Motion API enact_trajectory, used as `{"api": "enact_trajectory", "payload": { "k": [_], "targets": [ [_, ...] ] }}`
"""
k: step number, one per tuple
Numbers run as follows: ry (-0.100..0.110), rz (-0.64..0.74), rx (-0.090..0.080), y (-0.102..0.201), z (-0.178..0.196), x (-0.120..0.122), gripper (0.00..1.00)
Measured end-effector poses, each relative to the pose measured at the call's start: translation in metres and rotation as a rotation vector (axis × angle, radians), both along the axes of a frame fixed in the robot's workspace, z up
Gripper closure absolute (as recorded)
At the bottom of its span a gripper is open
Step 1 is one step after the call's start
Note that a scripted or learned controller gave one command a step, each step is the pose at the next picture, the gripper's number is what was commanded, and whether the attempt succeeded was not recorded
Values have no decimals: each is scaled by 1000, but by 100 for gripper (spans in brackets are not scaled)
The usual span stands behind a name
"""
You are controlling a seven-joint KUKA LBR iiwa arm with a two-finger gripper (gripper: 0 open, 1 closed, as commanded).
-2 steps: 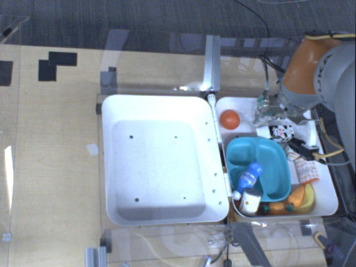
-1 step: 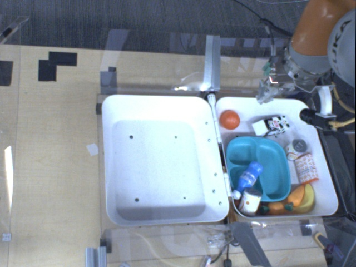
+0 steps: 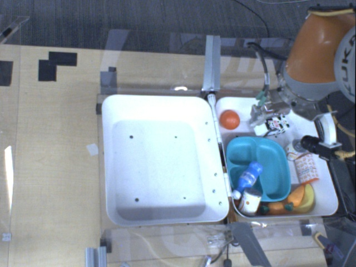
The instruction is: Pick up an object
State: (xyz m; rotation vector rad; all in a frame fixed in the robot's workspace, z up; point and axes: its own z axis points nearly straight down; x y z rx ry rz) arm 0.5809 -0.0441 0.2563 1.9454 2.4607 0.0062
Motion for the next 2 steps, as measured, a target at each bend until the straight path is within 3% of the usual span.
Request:
{"api": "enact_trajectory", "payload": {
  "k": [1, 2],
  "targets": [
    [2, 21, 0, 30, -11, -47, 100],
    [2, -61, 0, -12, -31, -5, 100]
  ]
}}
